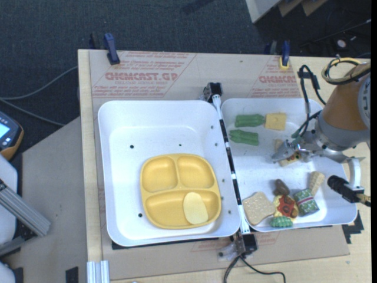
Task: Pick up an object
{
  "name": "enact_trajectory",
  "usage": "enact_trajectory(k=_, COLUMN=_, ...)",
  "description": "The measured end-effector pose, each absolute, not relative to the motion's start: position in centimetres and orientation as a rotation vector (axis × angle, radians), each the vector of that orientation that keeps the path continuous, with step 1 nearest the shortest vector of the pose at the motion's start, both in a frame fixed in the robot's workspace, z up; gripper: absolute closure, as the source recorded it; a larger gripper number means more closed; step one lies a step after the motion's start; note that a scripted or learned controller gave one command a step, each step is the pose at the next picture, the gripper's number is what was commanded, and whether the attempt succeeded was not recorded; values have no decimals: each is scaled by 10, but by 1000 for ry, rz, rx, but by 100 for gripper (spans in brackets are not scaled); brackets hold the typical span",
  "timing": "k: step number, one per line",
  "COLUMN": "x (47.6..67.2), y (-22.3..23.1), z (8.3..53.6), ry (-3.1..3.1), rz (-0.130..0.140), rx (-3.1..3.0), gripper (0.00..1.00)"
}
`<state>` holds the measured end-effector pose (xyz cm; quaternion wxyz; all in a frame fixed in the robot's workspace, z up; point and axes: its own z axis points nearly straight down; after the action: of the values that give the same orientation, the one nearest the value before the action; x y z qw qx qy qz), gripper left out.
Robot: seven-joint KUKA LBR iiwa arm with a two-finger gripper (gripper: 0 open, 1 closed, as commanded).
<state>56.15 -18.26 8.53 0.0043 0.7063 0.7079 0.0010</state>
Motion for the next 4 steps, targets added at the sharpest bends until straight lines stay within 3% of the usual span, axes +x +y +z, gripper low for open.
enact_trajectory(k=1, x=501, y=-144, z=84, ry=2226, rz=-3, rx=2226, gripper=0)
enact_trajectory(k=2, x=553, y=-124, z=85, ry=2223, rz=5, rx=2213, gripper=0)
enact_trajectory(k=3, x=633, y=-182, z=128, ry=2213, rz=6, rx=2211, gripper=0)
enact_trajectory(k=4, x=553, y=-152, z=82, ry=2227, rz=-7, rx=2230, gripper=0)
